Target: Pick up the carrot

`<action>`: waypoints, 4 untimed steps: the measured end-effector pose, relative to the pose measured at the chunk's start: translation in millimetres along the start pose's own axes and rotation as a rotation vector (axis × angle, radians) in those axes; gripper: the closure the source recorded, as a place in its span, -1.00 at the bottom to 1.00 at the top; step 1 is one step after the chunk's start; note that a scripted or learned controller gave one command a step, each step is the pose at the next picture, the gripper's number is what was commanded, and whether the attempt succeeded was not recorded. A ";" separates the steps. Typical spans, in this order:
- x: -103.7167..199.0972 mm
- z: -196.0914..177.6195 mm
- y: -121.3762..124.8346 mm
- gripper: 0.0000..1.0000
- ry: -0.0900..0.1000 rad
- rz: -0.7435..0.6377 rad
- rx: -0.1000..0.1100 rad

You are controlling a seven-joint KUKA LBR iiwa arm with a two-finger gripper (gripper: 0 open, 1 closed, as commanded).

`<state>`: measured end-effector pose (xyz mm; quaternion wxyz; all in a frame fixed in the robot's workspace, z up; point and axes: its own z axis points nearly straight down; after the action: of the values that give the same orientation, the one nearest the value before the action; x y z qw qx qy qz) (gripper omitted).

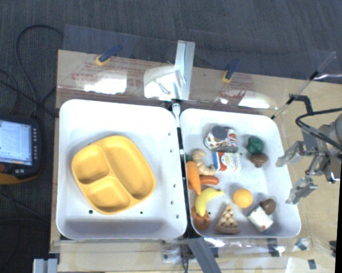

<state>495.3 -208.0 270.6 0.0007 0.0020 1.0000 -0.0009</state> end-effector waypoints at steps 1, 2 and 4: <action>-16.2 128.8 51.9 -1.00 0.012 -0.074 -0.007; -20.1 179.8 43.0 -1.00 -0.006 0.032 -0.001; -23.3 178.5 73.4 -1.00 -0.017 -0.524 0.008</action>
<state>519.1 -135.1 92.0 0.0087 -0.2572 0.9663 -0.0050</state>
